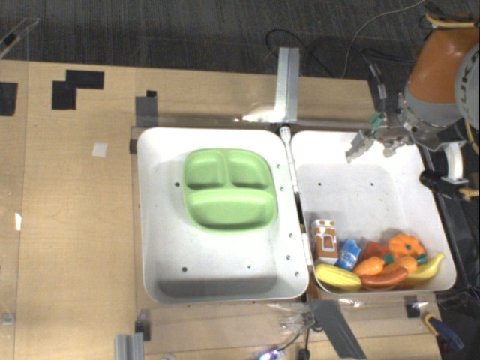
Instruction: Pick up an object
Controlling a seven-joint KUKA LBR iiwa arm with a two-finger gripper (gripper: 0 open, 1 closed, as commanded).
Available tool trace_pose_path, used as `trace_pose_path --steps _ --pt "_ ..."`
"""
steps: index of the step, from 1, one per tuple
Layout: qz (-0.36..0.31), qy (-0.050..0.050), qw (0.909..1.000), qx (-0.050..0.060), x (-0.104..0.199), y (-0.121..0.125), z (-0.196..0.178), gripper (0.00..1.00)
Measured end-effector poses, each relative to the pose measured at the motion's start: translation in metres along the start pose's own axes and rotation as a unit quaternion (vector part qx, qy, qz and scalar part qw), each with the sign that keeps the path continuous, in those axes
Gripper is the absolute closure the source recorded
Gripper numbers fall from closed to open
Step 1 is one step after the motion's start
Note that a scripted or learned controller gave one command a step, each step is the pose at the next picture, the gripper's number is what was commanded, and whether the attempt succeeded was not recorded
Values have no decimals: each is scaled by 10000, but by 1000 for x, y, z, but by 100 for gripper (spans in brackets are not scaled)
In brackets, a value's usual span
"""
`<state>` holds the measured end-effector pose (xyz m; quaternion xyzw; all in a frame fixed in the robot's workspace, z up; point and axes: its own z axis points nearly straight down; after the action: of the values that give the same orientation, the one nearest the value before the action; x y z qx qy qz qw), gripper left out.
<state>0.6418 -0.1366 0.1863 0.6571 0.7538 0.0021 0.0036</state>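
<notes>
My gripper [374, 145] hangs over the far edge of the right bin [375, 193], its two fingers spread apart with nothing between them. A pile of toy food lies along that bin's near edge, well below the gripper: a yellow banana [337, 277], a brown and white carton [325, 240], a blue item [349, 253], an orange pepper [405, 246], a red-orange piece [382, 276] and a second banana [427, 267].
A green divided plate [228, 188] rests in the left bin [161, 238]. A metal post [288, 85] stands behind the seam between the bins. Cables run along the right side near the arm.
</notes>
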Motion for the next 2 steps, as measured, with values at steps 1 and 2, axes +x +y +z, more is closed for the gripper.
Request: trace_pose_path --steps 1,2 --pt "-493 3 9988 -12 36 -29 96 0" --pt "-1513 3 9885 -6 33 6 82 0"
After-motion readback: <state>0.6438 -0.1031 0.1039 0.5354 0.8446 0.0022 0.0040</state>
